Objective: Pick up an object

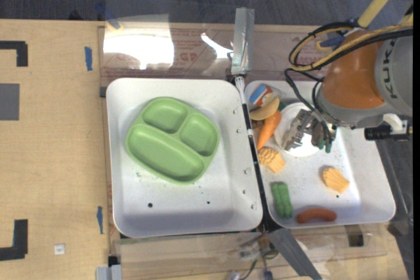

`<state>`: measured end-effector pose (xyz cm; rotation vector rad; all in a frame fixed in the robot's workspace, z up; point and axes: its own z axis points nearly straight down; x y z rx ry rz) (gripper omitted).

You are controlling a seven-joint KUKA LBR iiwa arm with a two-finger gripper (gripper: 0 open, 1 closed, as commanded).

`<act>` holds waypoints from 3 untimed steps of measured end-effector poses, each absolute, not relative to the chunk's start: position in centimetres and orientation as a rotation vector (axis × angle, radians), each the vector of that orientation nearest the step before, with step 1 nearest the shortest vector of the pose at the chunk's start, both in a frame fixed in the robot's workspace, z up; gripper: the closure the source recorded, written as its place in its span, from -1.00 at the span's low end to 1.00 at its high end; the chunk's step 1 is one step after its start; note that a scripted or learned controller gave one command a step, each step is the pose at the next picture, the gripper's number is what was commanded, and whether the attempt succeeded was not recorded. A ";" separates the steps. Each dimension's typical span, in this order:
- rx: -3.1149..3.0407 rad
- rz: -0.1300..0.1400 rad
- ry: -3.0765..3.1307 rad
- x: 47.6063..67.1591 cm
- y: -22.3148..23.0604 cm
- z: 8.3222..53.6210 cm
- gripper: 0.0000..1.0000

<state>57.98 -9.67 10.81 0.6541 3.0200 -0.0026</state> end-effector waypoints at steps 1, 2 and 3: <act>0.917 0.002 3.001 57.8 -4.0 18.4 1.00; 0.923 0.000 3.004 57.7 -4.1 18.2 -1.00; 1.448 -0.003 2.792 55.9 -1.7 18.2 -1.00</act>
